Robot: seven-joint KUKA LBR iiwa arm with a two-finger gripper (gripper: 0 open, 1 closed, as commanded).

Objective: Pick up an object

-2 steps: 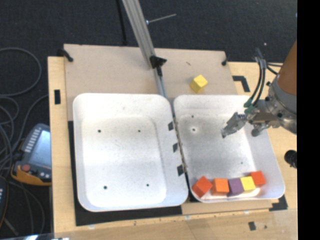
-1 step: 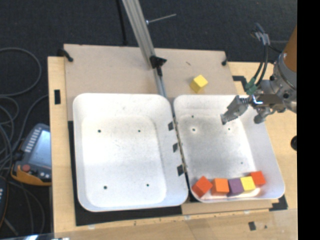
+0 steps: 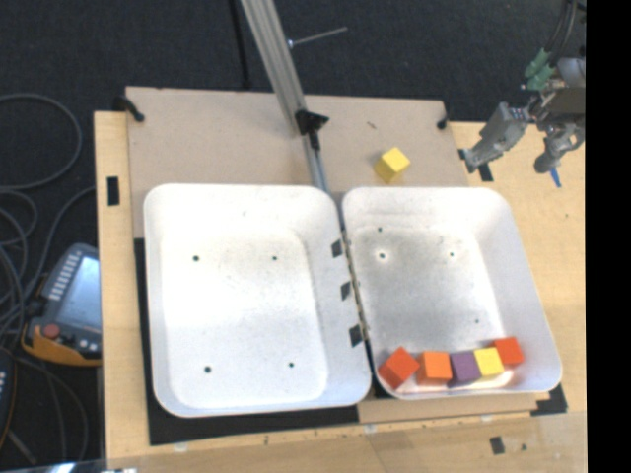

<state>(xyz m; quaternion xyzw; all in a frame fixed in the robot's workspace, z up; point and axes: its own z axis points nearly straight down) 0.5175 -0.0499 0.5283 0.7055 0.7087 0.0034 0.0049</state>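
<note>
Blocks sit in a row along the near edge of the right bin (image 3: 493,225): red block (image 3: 400,367), orange block (image 3: 437,366), purple block (image 3: 464,368), yellow block (image 3: 489,363), red-orange block (image 3: 509,352); we see another yellow cube (image 3: 391,164) on the counter (image 3: 197,136) behind that bin; the gripper (image 3: 518,141) hangs over the counter's far right corner; we cannot tell how its jaws stand.

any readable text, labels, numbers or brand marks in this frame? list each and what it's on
None can be read.
Handheld pendant left of the bench: it has a screen and buttons, but any markings are too small and blurred.
Blocks in the right bin and the yellow cube on the board: plain faces, no print seen.
Left bin: dark dots and smudges, not characters.
</note>
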